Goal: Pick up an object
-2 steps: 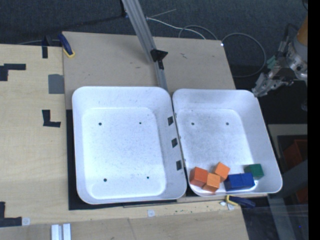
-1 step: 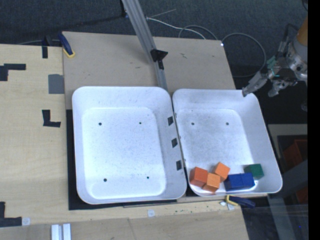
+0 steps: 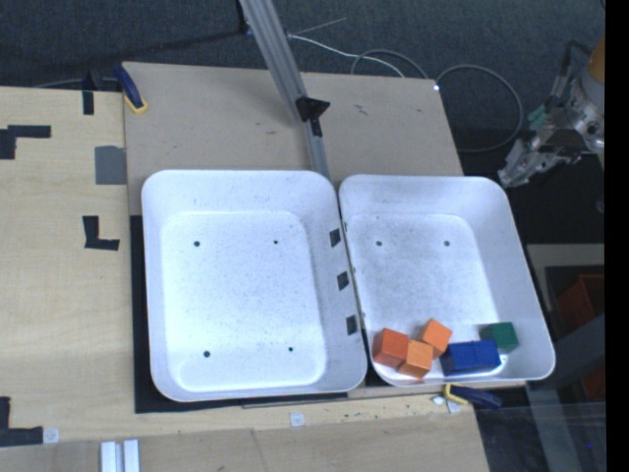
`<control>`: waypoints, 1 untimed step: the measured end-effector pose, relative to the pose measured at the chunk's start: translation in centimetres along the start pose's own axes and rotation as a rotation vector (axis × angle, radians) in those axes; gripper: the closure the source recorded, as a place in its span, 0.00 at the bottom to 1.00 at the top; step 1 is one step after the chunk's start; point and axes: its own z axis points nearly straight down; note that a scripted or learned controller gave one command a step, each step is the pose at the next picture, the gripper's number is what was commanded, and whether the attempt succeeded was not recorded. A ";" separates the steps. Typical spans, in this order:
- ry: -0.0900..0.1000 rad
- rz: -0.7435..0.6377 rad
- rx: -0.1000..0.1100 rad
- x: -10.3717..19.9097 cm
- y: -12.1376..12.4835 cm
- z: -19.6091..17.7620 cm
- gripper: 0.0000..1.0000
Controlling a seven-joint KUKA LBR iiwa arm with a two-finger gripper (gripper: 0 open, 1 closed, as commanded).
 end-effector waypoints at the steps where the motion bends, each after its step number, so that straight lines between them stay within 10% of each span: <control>1: 0.000 0.001 0.001 0.0 0.0 0.1 0.00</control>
